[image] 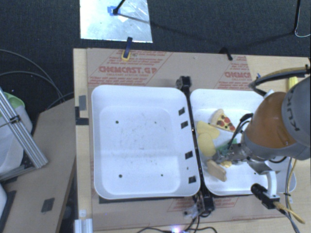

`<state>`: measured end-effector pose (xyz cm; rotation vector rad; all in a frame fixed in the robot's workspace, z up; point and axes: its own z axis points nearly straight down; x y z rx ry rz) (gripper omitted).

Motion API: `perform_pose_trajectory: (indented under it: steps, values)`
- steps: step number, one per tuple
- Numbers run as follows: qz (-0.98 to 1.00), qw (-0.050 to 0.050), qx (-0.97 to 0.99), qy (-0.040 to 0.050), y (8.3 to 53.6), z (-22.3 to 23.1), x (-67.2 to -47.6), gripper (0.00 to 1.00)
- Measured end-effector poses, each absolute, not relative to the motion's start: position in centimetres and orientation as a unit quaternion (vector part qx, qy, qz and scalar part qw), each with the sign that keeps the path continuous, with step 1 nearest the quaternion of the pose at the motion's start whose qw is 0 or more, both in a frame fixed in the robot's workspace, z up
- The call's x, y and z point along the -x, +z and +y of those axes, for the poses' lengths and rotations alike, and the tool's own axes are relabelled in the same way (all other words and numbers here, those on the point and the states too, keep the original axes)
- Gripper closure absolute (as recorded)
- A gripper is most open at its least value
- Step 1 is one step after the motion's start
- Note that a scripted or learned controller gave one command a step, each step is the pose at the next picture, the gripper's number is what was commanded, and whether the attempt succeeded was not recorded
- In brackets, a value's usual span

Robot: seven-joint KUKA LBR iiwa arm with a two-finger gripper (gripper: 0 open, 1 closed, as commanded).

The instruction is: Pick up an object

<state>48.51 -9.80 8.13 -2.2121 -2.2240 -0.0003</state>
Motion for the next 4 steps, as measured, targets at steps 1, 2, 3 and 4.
perform_pose_trajectory:
  steps: [1, 2, 3, 4]
  values:
    - [-0.708, -0.001, 0.706, -0.0015, 9.5, -10.1, -48.8, 1.00]
    - [-0.711, -0.004, 0.703, -0.0059, 20.8, -4.1, -50.0, 1.00]
    - [-0.711, -0.003, 0.703, -0.0049, 29.4, 2.3, -51.2, 1.00]
    - [-0.712, -0.002, 0.702, -0.0056, 37.1, 11.3, -49.3, 1.00]
